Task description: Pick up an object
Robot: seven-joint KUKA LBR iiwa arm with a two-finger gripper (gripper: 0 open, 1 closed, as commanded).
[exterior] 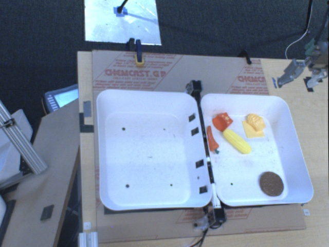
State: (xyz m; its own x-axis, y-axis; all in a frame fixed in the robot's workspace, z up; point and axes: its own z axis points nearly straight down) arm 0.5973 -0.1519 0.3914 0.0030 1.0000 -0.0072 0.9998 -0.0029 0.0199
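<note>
Hovering at the upper right corner, outside the bins, the gripper (300, 76) is staying well apart from every object; whether it is apart or together I cannot tell, because it is small and blurred. The right bin (293, 133) is holding all the objects. A yellow corn cob (237, 141) is lying near the middle of this bin, tilted. A red pepper piece (222, 121) is sitting just beside its upper end, and a thin red chili (212, 139) is lying along the left wall. An orange-yellow piece (255, 124) is resting to the right of the corn. A brown round disc (271, 183) is lying near the lower right corner. The left bin (110, 153) is standing beside it.
</note>
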